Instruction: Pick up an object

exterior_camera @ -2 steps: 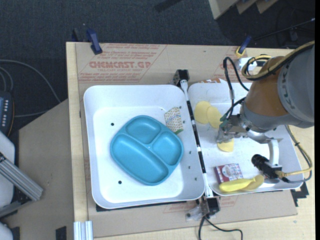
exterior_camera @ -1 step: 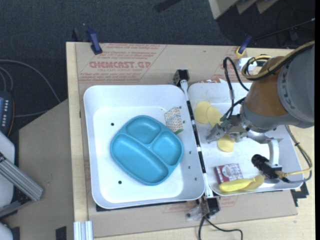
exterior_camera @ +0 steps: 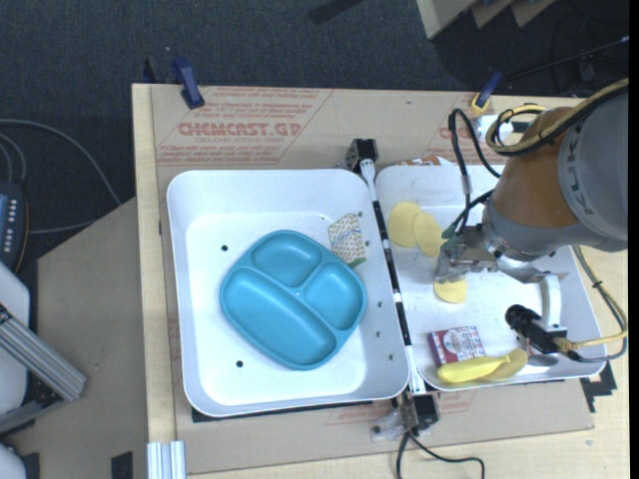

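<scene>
My gripper [exterior_camera: 456,263] hangs low in the right bin [exterior_camera: 584,297], near its left side. Just below the gripper's tip lies a small pale yellow piece [exterior_camera: 451,290], and whether it touches the gripper is unclear. Beside the gripper, to its left, are two pale yellow rounded things [exterior_camera: 412,226] close together. A red and white packet [exterior_camera: 456,344] and a yellow banana [exterior_camera: 482,369] lie at the bin's front edge. The grey arm with its orange band [exterior_camera: 534,183] covers the right part of this bin.
The left bin [exterior_camera: 200,267] holds a blue divided plate [exterior_camera: 292,296] in its middle and a small patterned packet [exterior_camera: 346,238] by its right wall. The wall between the two bins [exterior_camera: 387,267] runs just left of the gripper.
</scene>
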You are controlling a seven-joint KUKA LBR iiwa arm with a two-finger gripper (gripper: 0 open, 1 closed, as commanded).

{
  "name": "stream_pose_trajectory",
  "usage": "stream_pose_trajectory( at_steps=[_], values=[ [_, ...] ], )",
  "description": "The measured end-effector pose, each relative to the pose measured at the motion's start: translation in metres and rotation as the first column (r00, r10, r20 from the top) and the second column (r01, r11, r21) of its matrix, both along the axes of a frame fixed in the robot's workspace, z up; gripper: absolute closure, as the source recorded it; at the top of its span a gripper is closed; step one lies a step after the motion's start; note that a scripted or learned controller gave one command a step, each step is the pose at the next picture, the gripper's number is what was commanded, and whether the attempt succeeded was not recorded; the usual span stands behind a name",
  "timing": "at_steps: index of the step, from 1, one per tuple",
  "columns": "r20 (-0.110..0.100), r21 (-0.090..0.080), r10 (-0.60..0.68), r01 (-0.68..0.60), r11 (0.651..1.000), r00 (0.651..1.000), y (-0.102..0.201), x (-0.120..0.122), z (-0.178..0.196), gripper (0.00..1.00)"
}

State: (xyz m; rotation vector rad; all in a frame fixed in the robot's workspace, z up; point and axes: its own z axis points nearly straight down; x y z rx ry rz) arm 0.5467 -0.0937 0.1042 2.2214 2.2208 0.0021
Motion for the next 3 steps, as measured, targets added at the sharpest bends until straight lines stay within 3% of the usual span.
stream_pose_trajectory(
  at_steps=[1, 2, 3],
  values=[
    [0.0, 0.0, 0.0, 0.0, 1.0, 1.0, 0.0, 0.0, 0.0, 0.0],
    [0.0, -0.002, 0.0, 0.0, 1.0, 1.0, -0.011, 0.008, -0.02, 0.0],
    [0.002, -0.003, 0.0, 0.0, 1.0, 1.0, -0.011, 0.009, -0.01, 1.0]
  ],
)
